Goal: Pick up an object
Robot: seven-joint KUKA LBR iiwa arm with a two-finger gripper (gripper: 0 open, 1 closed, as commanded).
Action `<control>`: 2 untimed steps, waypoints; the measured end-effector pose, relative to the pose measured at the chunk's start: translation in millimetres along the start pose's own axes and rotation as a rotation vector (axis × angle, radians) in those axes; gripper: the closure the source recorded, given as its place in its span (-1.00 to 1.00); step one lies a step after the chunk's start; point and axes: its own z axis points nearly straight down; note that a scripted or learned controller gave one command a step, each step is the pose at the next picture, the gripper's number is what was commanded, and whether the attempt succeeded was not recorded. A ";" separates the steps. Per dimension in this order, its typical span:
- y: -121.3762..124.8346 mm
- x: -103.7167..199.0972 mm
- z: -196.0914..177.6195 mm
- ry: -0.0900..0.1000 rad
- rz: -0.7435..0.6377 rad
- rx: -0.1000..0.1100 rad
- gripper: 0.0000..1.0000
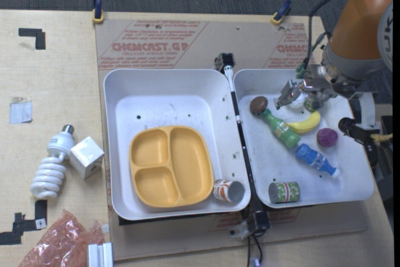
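Banana, the small yellow curved plastic one [305, 122], looked like the thing to pick, since it lay just under and beside the metal pincer [299, 95] in the right white bin [350, 192]. The pincer hung low at the back of that bin, and I could not tell how it was set. To do this step well, I think the pincer should go straight down over the middle of the banana, squeeze across its thin side, and lift slowly. The banana looked smooth and bent like a smile. One end touched the green plastic bottle [280, 129], so a grab there might bump the bottle. A brown round ball [258, 104] sat near the bottle's top. A purple round fruit [327, 137] and a blue plastic bottle [315, 160] lay close by. Farther off, a yellow tray with three parts [170, 166] sat in the left white bin [119, 109].
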 end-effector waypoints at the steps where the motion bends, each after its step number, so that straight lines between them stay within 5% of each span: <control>1: -19.5 -48.6 129.1 0.001 0.002 0.000 -1.00; 2: -18.8 -49.5 119.0 0.000 0.004 -0.002 1.00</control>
